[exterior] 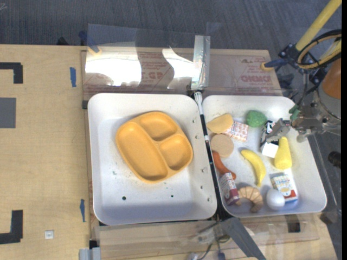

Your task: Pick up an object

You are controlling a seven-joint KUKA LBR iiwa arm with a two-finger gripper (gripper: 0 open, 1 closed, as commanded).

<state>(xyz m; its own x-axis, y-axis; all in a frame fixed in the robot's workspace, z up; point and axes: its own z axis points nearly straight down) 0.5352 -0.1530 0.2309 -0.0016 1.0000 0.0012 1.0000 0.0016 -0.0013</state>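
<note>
Tool (274, 131) state unclear, above corn cob (283, 153); cob upright, tip toward tool.

Banana (255, 165), yellow corn (283, 153), green ball (256, 118), croissant (252, 195), jumbled in right bin (317, 186)

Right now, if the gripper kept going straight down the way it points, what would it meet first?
Probably the yellow corn-shaped toy in the right bin, just beneath the gripper; depth from this slanted view is uncertain.

faint red "CHEMICAL"-like print, clear sheet (255, 72), unreadable carton (283, 185) label
</note>
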